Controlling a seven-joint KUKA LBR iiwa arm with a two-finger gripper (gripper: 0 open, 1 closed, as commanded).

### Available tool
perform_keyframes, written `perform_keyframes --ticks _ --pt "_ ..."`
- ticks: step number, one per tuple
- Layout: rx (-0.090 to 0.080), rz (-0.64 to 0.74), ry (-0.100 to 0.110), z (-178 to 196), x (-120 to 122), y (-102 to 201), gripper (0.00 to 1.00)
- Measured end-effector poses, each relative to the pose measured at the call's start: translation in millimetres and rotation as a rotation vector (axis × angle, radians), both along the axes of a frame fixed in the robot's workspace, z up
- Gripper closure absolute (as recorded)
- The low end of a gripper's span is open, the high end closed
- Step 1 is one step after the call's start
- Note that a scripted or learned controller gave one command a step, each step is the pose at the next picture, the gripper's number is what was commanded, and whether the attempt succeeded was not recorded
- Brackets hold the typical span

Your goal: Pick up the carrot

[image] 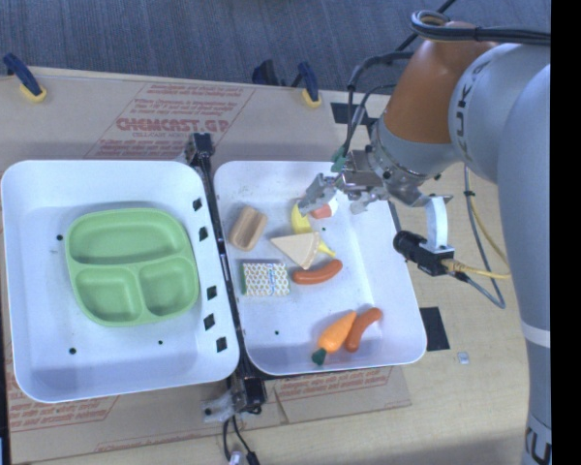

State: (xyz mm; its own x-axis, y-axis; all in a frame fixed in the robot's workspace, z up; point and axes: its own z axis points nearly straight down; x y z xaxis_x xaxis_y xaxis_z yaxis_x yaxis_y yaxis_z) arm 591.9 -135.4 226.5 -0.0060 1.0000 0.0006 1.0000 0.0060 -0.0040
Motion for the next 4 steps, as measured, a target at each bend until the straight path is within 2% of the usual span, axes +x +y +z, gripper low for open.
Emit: perform_keyframes --ticks 1,2,3,4 --pt "0.001 0.139 0.000 -39 -48 -30 0.00" --pt "0.002 0.170 0.001 -114 -96 -42 0.00" --pt "0.003 0.384 -0.001 -135 -116 -56 0.00" --pt "0.004 0.388 0.000 -125 -115 -56 1.00"
